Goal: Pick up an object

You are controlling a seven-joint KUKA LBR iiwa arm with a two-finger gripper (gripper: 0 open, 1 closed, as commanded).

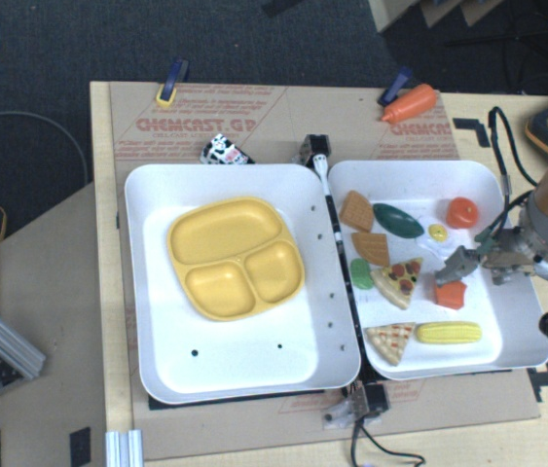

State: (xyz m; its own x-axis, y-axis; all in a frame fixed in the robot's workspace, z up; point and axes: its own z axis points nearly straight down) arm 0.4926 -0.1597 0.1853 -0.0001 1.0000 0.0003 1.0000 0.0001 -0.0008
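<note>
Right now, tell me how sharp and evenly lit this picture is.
Camera view: light is soft and even, with faint shadows; the yellow plate and corn look crisp; the white bins are bright but keep detail; the gripper and arm at the right edge are slightly blurred.

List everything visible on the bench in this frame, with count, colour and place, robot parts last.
bins: 2, white, side by side on the bench
divided plate: 1, yellow, left bin
pizza slices: 2, right bin, centre and near edge
corn cob: 1, yellow, right bin, near edge
crackers: 2, brown, right bin, left side
dark green vegetable: 1, right bin, far part
tomato: 1, red, right bin, far right
red block: 1, just below the fingers
carrot: 1, orange, bench behind right bin
gripper: 1, grey, over right bin
</note>
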